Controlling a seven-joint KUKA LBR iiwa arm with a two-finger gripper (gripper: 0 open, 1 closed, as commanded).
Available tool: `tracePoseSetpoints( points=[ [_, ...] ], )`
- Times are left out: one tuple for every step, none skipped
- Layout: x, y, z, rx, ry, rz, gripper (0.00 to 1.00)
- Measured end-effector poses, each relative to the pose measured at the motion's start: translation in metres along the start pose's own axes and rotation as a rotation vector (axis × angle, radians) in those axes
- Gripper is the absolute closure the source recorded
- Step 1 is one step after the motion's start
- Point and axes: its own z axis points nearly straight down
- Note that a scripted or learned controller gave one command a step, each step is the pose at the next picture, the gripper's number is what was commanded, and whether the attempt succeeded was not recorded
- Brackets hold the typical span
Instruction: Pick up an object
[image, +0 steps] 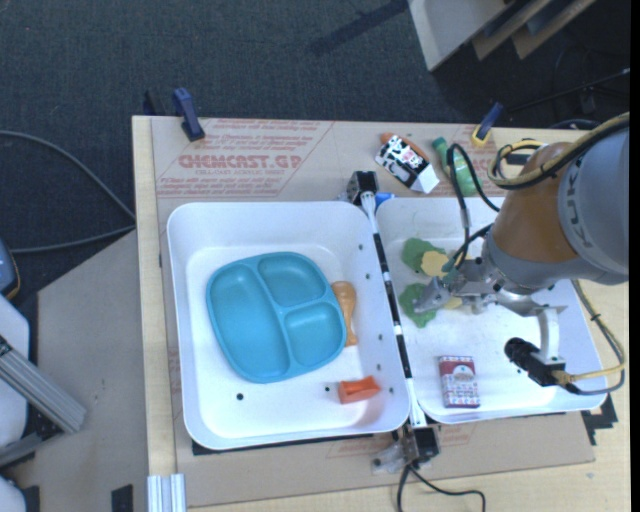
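We see the gripper (440, 297) low over the soft green toy (416, 303) at nine o'clock in the right white bin (520, 395), probably for grasping, but its opening we cannot tell.

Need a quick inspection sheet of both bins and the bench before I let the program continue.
Surface: two white bins, left bin, right bin, on a wooden bench.
Job's things: blue divided plate, orange block, red-and-white box, green and yellow soft items.
Clutter: black-and-white box behind the bins.
End effector: low over the green items; grip unclear.
Cables: black cable along the arm.
Surroundings: dark carpet.
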Motion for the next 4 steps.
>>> tracePoseSetpoints(
  points=[
    [0.002,0.037,0.010,0.001,0.000,-0.001,0.00],
    [0.003,0.064,0.010,0.001,0.000,-0.002,0.00],
    [0.004,0.068,0.010,0.001,-0.001,-0.001,0.00],
    [0.005,0.069,-0.001,-0.002,-0.001,-0.003,1.00]
  ],
)
